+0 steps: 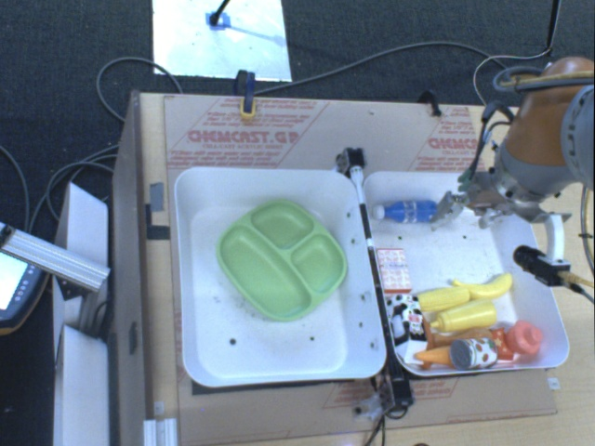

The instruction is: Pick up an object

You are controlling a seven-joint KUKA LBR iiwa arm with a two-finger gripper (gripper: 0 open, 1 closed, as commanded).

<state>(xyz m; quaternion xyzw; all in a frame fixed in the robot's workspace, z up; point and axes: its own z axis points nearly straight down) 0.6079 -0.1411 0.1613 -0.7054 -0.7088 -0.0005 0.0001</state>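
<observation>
The right bin (539, 291) holds a blue bottle (406, 211) lying on its side near the far wall. Along its near edge lie a banana (485, 288), a yellow squeeze bottle (462, 318), a small can (471, 353), an orange carrot (433, 352), a red toy (524, 336) and a black-and-white cow-patterned item (403, 322). A small printed card (392, 269) lies by the divider. My gripper (458, 203) hangs low at the far right of this bin, just right of the blue bottle's end. Nothing visibly sits in it.
The left bin (200, 342) carries a green divided plate (282, 258). A black part with a white bracket (544, 260) juts over the right bin's right side. Cables run around the bench, and a clamp (246, 96) sits at the back edge.
</observation>
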